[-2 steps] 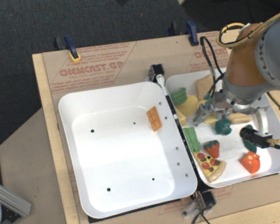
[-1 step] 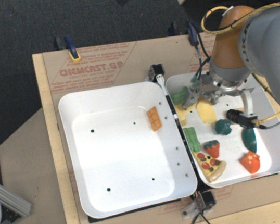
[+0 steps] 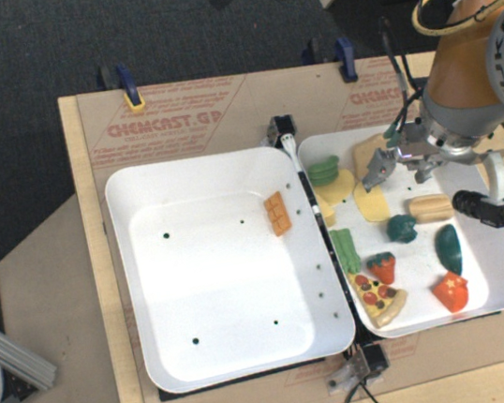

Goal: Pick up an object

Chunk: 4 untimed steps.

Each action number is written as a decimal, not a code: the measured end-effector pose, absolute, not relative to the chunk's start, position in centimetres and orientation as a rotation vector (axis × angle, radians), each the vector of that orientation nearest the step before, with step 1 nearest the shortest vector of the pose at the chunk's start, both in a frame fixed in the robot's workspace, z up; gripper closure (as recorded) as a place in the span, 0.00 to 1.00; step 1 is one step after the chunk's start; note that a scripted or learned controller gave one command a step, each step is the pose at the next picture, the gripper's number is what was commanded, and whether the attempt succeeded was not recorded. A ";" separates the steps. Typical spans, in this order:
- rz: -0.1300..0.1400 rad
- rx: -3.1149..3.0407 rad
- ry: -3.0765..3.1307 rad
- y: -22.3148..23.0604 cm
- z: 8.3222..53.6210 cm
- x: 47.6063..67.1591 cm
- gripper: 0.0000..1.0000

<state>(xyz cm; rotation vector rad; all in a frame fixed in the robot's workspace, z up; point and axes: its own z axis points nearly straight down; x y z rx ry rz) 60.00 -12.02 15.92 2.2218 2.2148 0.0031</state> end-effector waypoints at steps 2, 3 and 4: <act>-0.003 2.224 2.223 -16.0 8.5 61.2 0.00; -0.002 2.225 2.222 -15.2 8.5 60.0 0.00; -0.003 2.226 2.224 -13.3 8.4 56.1 0.00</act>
